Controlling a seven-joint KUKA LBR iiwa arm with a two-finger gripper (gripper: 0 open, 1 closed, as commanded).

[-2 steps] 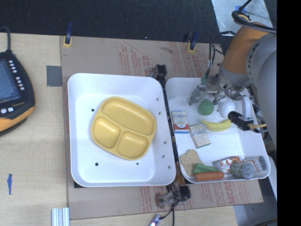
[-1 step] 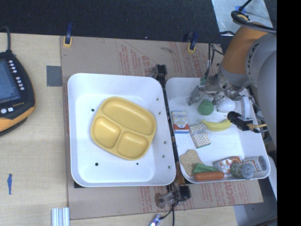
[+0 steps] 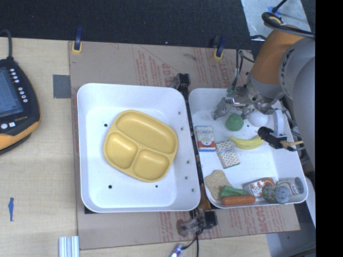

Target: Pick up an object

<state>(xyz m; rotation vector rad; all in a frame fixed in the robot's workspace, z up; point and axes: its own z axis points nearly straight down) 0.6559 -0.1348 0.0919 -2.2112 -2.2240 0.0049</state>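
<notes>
Gripper (image 3: 231, 107) sits low over far end of right bin (image 3: 210, 98); fingers look spread apart w/ nothing between them. Green ball (image 3: 234, 122) lies just below fingertips, nearly touching. Right bin also holds banana (image 3: 247, 142), small carton (image 3: 204, 137), patterned packet (image 3: 227, 155), bread slice (image 3: 215, 180), carrot (image 3: 238, 200), can (image 3: 260, 187) & jar (image 3: 277, 193). Left bin (image 3: 91, 159) holds yellow divided plate (image 3: 140, 144).

A divided plate (image 3: 140, 152) lies in the left bin (image 3: 91, 191); a banana (image 3: 246, 142) in the right bin (image 3: 205, 98).
</notes>
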